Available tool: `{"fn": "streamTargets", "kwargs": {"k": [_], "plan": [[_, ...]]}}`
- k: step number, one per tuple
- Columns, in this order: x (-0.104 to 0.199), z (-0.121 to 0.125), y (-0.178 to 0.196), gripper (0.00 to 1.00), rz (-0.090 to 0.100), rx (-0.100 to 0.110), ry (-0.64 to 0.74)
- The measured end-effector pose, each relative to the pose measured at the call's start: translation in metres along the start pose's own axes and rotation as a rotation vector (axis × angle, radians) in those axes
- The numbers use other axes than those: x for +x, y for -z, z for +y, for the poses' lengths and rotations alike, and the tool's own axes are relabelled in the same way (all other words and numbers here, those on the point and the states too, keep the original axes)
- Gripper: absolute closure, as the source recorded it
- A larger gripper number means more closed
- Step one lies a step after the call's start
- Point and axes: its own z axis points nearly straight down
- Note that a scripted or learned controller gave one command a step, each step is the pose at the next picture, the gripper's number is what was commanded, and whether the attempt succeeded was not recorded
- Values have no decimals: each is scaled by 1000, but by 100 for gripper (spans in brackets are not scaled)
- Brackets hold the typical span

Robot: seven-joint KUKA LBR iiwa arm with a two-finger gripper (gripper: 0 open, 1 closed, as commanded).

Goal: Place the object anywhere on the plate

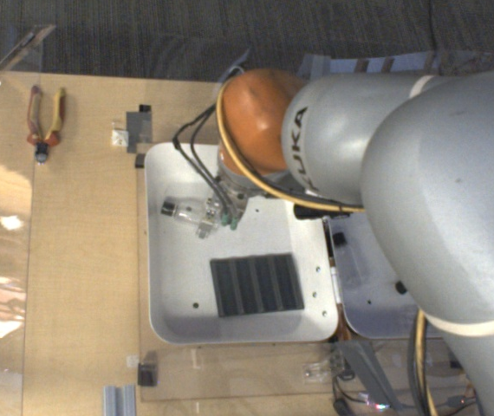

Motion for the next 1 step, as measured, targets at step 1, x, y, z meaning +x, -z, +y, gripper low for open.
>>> {"fn": "streamTargets", "kwargs": {"k": [1], "plan": [[91,-4,3,100,-6,7,-1]]}}
